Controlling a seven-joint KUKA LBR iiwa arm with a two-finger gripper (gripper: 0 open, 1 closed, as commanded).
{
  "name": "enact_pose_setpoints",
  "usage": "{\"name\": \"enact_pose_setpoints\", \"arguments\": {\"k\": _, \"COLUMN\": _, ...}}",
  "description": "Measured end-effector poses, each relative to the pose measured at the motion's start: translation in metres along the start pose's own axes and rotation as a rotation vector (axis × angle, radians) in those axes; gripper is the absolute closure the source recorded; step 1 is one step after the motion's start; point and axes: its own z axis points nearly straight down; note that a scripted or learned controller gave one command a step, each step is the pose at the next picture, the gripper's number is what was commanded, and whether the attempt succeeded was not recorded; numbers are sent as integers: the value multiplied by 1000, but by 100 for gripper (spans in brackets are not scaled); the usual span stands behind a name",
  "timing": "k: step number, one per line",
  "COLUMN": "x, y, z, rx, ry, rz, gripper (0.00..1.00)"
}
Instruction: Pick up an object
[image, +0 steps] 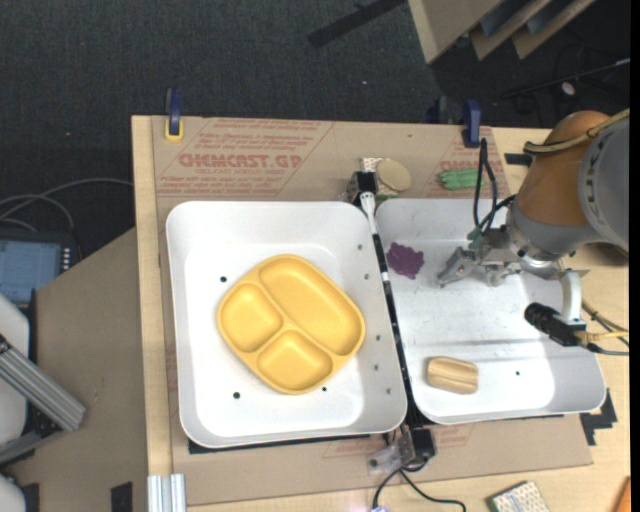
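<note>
Two shallow white plastic bins sit side by side on a brown board, and the black seam (385, 290) where their rims meet makes a handy marker. Left of that seam, the left bin (195, 300) holds a yellow plastic plate with three compartments (290, 322), lying flat near the bin's middle and turned at an angle.

Right of the seam, in the right bin (560, 395), a small purple crinkled object (405, 259) lies close to the seam toward the far end. A tan, rounded, bread-like block (452, 374) rests near the bin's front edge, a little right of the seam and well apart from the purple piece.

The grey arm with its orange band (565, 185) reaches in from the right, and its two-finger metal gripper (462, 265) hangs low over the far half of the right bin, just right of the purple object without touching it. Its fingers look spread apart with nothing between them.

Beyond the bins, on the board (250, 160), a green object (460, 180) lies right of the seam line, and a round tan disc (394, 176) sits close to it.
</note>
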Motion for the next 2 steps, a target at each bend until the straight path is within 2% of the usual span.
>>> {"name": "enact_pose_setpoints", "arguments": {"k": 1, "x": 1, "y": 50, "z": -1, "rx": -10, "ry": -3, "rz": -5, "gripper": 0}}
{"name": "enact_pose_setpoints", "arguments": {"k": 2, "x": 26, "y": -91, "z": 2, "rx": 9, "ry": 3, "rz": 0, "gripper": 0}}
